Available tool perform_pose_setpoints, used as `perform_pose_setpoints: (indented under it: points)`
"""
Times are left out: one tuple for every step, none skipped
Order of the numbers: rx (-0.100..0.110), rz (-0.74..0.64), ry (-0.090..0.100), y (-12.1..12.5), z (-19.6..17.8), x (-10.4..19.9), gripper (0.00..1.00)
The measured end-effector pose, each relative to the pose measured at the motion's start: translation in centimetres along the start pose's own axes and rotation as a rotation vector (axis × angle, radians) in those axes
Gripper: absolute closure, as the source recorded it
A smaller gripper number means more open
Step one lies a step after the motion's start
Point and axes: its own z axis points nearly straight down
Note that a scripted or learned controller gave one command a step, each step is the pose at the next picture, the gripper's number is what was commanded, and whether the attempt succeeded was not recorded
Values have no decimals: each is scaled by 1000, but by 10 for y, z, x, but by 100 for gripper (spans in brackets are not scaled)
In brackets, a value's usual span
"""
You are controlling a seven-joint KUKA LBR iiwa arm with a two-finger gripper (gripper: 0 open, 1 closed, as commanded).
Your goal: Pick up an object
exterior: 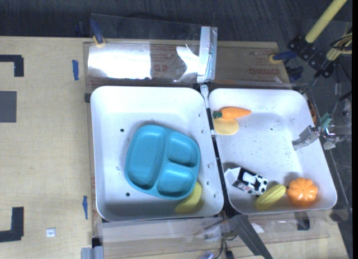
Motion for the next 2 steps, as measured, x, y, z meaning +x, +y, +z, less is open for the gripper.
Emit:
perform_pose_setpoints:
  points:
    - [2, -166, 0, -29, 124, 1, 0]
    - [-1, -166, -1, -28, 123, 1, 0]
